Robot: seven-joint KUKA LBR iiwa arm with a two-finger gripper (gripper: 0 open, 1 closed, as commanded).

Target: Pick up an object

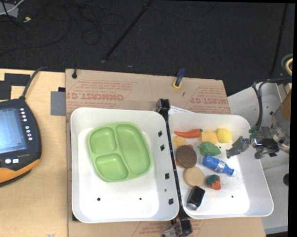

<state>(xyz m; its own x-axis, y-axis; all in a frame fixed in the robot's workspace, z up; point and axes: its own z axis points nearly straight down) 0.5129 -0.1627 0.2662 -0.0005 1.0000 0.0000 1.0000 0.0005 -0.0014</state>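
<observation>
Hovering tool (248, 147) open wide, unladen, over right bin (255, 202); blue bottle (218, 165) nearby.

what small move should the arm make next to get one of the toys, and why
Probably ease the gripper left and down toward the blue bottle. The gripper sits above the right bin near its right rim, holding nothing, and the bottle is the closest toy, lying at the cluster's right side with bare bin floor beside it.
</observation>
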